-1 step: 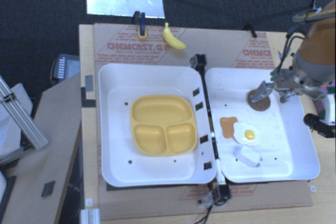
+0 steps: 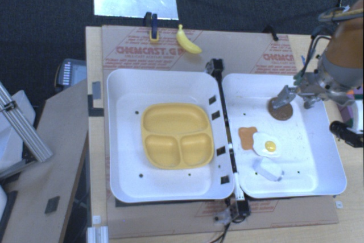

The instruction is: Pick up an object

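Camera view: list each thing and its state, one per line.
Yellow tray: upright, flat in the left bin, its compartments bare.
Banana: lying on the board behind the bins.
Brown disc: flat in the right bin, under the pincer.
Fried egg: yolk up, right bin.
Orange piece: flat, touching the egg.
White piece: lying near the front.

1. "CHEMCAST" is printed in red on the brown protective sheet under the bins, top left near the banana, with more letters after it that I can't make out.
2. Same red "CHEMCAST" print shows again top right, running at a slant.
3. The smaller red lines underneath are too blurry to read.
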`<state>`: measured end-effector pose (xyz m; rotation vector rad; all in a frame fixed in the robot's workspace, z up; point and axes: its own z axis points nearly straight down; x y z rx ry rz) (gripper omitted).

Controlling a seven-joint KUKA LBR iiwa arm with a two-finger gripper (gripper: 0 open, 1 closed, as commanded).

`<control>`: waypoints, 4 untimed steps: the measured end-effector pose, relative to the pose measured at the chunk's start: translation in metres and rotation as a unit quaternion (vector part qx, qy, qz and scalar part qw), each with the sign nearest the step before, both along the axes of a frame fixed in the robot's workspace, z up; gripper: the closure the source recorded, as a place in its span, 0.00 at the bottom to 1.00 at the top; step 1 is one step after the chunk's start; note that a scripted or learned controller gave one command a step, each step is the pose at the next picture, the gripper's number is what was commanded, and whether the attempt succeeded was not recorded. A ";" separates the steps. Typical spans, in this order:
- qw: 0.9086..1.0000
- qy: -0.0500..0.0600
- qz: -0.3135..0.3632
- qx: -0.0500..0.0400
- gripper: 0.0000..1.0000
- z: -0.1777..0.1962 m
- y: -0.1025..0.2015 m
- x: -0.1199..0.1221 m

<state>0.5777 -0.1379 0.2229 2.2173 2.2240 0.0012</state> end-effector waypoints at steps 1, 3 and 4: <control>1.000 0.001 -0.001 0.000 0.00 -0.043 0.001 -0.005; 1.000 0.000 -0.002 0.000 0.00 -0.139 0.010 -0.009; 1.000 -0.003 -0.001 0.001 1.00 -0.125 0.011 -0.007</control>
